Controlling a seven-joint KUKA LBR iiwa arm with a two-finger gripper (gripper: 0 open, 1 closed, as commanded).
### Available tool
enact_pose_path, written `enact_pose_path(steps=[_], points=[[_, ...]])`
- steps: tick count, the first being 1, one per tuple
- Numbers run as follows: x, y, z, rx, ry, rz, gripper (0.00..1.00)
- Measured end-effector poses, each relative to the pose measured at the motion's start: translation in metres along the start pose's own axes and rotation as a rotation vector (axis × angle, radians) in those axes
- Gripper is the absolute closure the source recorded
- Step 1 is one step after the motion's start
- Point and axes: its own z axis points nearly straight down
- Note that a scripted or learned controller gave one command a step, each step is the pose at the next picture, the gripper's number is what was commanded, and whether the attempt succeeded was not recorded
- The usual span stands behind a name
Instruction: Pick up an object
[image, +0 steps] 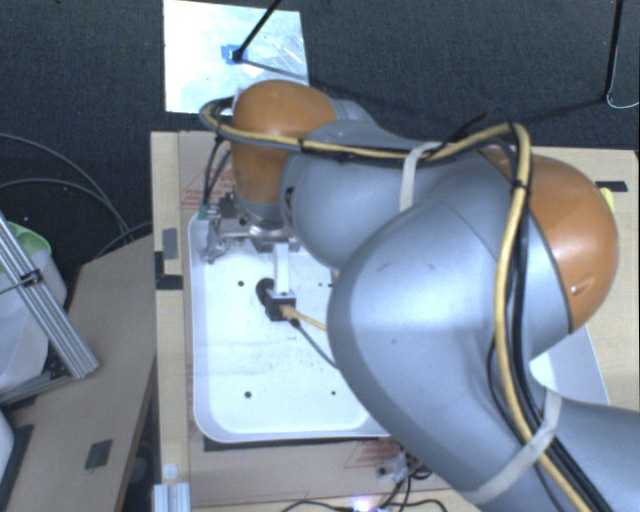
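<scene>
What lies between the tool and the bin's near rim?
In the camera view, only bare white floor lies between the tool and the near rim of the bin.

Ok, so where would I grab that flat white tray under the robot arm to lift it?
Probably by the raised lip of the shallow white plastic bin, on its left side. It lies flat, so that rounded rim is the one part a hand could pinch. Come from the view's left: the big grey arm covers its right side.
</scene>
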Motion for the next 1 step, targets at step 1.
enact_pose_path(steps=[1], points=[[-0.0044, 0.0007, -0.0108, 0.0, -0.004, 0.0, 1.0]])
